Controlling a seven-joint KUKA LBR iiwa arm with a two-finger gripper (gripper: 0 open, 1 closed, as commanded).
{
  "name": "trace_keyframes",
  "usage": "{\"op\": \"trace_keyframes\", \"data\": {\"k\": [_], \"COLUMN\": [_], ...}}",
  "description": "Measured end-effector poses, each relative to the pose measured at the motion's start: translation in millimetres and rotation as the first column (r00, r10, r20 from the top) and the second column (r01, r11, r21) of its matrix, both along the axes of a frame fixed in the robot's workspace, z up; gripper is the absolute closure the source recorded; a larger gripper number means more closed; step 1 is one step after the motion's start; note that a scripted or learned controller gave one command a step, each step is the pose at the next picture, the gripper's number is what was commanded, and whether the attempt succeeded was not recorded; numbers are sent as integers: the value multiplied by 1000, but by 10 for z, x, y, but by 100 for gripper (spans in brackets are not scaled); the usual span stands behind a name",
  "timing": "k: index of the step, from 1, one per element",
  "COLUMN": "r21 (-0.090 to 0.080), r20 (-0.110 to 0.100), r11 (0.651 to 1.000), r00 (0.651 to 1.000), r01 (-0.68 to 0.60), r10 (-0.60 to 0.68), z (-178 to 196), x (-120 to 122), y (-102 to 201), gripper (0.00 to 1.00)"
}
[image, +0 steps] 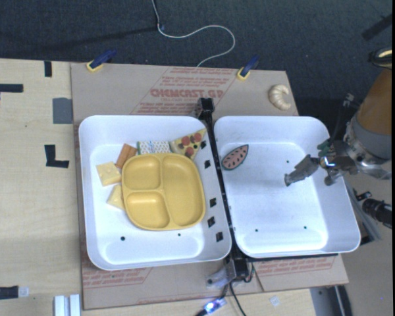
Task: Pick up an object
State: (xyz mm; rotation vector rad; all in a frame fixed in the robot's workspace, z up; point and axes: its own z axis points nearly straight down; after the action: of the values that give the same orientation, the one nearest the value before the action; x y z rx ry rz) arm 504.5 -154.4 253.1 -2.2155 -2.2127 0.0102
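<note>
Camera view shows the tool (297, 175) hovering over the right bin (276, 239), its opening impossible to judge, holding nothing visible; approach step, next reaching left toward the leaf-shaped toy (235, 157).

The setting is a robotics laboratory test cell. Two shallow white bins, a left bin (92, 176) and a right bin (316, 239), sit side by side on a cardboard sheet (178, 91) printed with red lettering. Two clamps, (101, 60) and (248, 66), fix the sheet at its far edge. A thin white cable (204, 31) trails across dark carpet (66, 12) beyond the bench. Black tape marks (3, 94) are laid on the wooden bench top at left. The grey and orange arm (375, 117) enters from the right.
</note>
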Motion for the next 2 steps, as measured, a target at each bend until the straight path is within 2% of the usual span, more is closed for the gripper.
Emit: {"op": "trace_keyframes", "data": {"k": [1, 2], "r21": [-2, -1], "r20": [10, 4], "r11": [1000, 1000], "r00": [1000, 1000], "r01": [-3, -2], "r10": [3, 2], "z": [48, -557], "x": [21, 22], "y": [0, -71], "gripper": [0, 0]}}
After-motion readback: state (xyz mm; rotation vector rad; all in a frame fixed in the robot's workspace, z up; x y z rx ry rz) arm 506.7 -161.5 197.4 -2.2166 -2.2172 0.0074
